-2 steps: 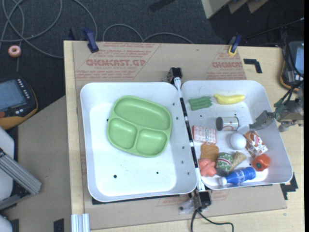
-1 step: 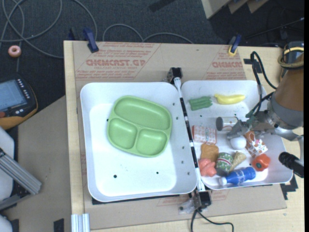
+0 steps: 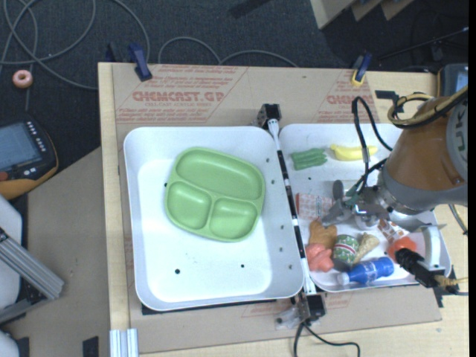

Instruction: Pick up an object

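The bench (image 3: 111, 199) carries two white bins side by side. The left bin (image 3: 149, 259) holds a green three-compartment tray (image 3: 216, 192), lying flat near the bin's centre. The right bin (image 3: 316, 136) is crowded: a green pod-shaped toy (image 3: 309, 158) and a yellow banana (image 3: 351, 152) lie near its far wall, and a tight cluster fills the near half, with an orange-brown piece (image 3: 323, 234), a pink-red lump (image 3: 319, 257), a round green-and-red item (image 3: 345, 250), a tan wedge (image 3: 367, 244) and a blue bottle (image 3: 370, 271) touching or nearly touching one another.

The arm (image 3: 428, 162) reaches in from the right, and its gripper (image 3: 341, 208) sits low over the near cluster, just above the orange-brown piece. Whether its claw is spread or pressed together cannot be told; nothing is visibly pinched.

The likely target is the orange-brown piece, small, flat-looking and irregular, with neighbours hard against it. The main risk appears to be the crowding: the claw could land on two items at once, nudge the round item aside, or close on a thin edge that slips free. The bin's divider wall is also close
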`<act>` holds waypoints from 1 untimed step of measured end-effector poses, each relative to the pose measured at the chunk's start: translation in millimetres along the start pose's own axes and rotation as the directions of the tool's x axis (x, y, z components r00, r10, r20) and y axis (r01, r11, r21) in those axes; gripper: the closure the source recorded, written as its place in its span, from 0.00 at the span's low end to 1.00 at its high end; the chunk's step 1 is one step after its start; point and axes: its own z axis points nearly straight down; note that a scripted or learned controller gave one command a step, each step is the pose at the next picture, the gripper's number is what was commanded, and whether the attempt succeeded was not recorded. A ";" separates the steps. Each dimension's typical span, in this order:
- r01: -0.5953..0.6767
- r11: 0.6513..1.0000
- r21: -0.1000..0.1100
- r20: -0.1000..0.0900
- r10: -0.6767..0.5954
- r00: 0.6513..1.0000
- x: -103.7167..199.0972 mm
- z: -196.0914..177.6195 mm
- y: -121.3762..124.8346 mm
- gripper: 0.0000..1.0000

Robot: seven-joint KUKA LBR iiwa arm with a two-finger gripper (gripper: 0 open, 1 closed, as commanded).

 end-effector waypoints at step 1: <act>0.000 1.000 -0.003 0.002 0.000 1.000 -11.7 37.0 141.9 0.00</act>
